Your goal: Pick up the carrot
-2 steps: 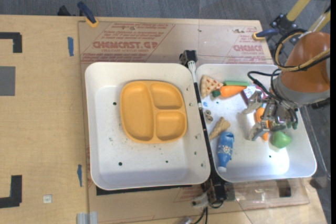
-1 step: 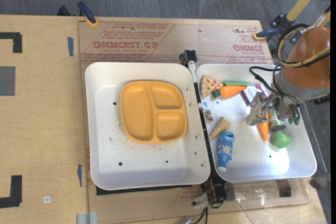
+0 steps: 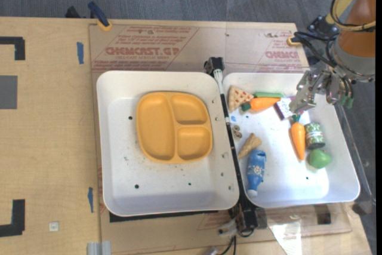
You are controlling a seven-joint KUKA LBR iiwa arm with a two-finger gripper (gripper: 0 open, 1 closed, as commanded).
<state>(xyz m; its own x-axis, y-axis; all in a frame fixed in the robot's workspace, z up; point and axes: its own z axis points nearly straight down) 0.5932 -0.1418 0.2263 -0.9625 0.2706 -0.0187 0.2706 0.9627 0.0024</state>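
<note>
The right bin [image 3: 343,188] holds two carrots. One carrot [image 3: 297,139] lies lengthwise near the bin's right edge, tip toward the near edge, beside a small can [image 3: 314,135] and a green fruit [image 3: 319,159]. A second carrot [image 3: 262,104] lies crosswise near the far left corner, next to a pizza slice [image 3: 239,97]. The gripper [image 3: 301,102] hangs just above the first carrot's top end; whether its fingers are open or closed cannot be told. A blue bottle [image 3: 255,171] lies near the left edge. The left bin [image 3: 113,146] carries a yellow divided plate [image 3: 174,126].
</note>
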